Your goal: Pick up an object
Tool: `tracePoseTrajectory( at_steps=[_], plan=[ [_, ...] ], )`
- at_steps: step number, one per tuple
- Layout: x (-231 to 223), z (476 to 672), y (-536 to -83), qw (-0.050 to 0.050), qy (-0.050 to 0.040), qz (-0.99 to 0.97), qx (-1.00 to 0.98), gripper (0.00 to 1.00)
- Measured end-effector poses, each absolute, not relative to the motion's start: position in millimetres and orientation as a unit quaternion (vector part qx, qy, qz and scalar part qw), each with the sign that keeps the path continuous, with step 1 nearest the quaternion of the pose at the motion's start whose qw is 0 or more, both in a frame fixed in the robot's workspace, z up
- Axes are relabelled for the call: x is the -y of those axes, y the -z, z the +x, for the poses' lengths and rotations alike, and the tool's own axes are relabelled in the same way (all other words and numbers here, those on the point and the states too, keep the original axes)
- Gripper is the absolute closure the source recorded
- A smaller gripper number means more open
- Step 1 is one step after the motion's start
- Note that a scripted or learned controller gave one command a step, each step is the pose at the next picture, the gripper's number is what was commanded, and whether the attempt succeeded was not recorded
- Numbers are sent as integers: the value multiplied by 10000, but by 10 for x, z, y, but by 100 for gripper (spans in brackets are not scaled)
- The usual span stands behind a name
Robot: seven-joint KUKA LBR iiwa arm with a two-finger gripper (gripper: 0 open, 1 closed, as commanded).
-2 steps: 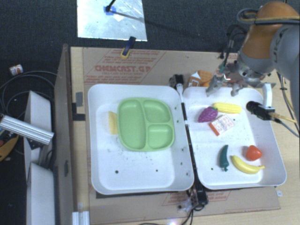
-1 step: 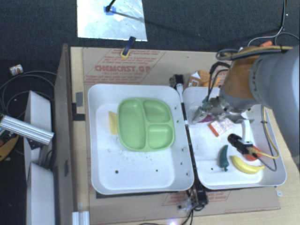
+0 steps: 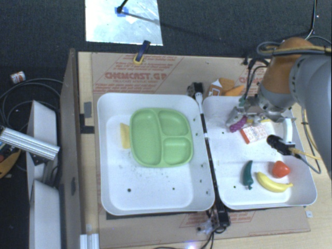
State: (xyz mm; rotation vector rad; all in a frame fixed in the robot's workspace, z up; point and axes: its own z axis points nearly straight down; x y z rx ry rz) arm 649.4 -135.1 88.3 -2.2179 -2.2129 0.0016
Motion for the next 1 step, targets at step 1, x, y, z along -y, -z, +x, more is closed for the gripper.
tracePoseTrajectory(
  at_steps=[1],
  plan=[
    [1365, 6492, -986, -13, -13, -7068, 7074, 100]
  ],
)
